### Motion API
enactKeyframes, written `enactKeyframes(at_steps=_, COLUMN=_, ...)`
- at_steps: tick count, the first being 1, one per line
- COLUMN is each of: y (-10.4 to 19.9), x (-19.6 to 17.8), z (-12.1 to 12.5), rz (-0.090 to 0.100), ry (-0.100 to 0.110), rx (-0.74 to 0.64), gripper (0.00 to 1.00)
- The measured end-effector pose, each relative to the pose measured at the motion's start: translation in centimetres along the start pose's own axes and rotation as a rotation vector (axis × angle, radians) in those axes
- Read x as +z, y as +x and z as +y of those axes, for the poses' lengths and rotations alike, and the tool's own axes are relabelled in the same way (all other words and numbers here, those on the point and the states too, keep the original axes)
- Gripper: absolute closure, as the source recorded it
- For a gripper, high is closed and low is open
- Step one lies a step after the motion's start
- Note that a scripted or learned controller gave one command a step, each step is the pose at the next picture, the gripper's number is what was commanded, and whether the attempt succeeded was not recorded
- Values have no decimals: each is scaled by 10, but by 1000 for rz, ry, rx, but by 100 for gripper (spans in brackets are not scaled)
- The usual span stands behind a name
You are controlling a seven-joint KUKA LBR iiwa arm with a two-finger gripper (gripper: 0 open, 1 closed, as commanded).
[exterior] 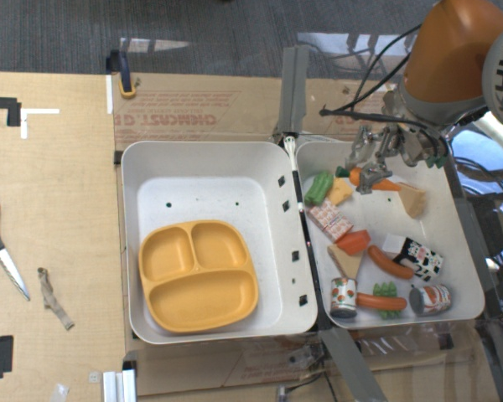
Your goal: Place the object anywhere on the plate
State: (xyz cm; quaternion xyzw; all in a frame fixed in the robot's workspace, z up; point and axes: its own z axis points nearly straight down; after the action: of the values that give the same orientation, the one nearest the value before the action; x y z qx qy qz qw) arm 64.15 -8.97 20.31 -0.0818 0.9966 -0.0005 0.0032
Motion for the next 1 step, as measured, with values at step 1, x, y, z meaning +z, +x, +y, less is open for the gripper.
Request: enactKeyframes(at_steps=1, y=-6, x=-59, z=69, rz=-1, ry=-2, rx=-196, gripper=100)
